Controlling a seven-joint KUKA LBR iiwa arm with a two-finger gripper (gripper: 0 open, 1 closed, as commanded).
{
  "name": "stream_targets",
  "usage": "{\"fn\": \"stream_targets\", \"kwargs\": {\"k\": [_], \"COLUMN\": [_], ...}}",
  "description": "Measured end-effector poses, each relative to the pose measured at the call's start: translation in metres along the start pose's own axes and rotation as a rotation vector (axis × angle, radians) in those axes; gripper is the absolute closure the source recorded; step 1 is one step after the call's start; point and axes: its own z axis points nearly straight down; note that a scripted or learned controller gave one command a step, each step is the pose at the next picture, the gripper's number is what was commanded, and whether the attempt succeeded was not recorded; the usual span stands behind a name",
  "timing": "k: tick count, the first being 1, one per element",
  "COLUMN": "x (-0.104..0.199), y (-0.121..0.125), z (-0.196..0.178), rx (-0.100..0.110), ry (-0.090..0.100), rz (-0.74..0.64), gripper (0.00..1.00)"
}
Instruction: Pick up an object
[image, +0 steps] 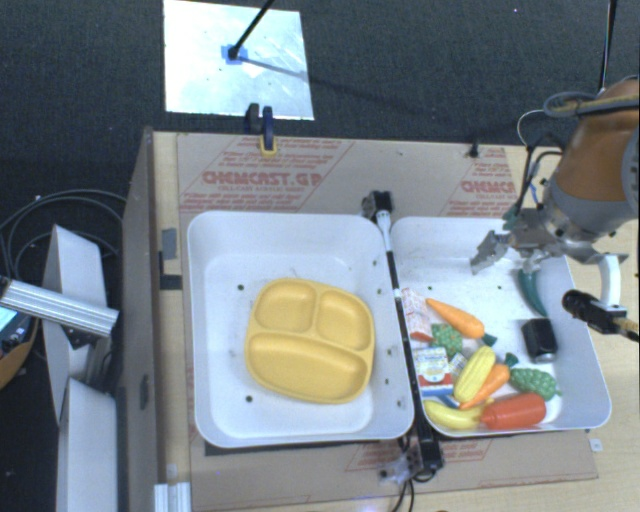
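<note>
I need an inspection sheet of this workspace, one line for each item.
Surface: bench with two white bins, left bin, right bin.
Job's things: toy foods in right bin: carrot, corn, tomato, banana.
Clutter: yellow tray in left bin; black block.
Gripper: gripper open above right bin, holding nothing.
Cables: black cables at left.
Surroundings: dark floor, foil sheet.

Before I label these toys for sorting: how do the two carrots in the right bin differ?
The upper carrot is bigger and lies bare on the bin floor, pointing up-left. The lower carrot is slimmer, wedged between the corn and the broccoli, pointing down-left. Both are orange with green tops.
</note>
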Motion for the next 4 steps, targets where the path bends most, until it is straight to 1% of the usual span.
{"fn": "stream_targets", "kwargs": {"k": [1,2,3,4], "x": [0.021,0.042,0.049,0.005], "y": [-0.041,-0.049,-0.061,-0.021], "z": [0.026,0.058,0.105,0.104], "rx": [-0.001,-0.002,-0.003,-0.004], "ry": [0.000,0.000,-0.001,-0.002], "rz": [0.000,-0.001,0.000,0.001], "gripper": [0.00,0.00,0.00,0.00]}}
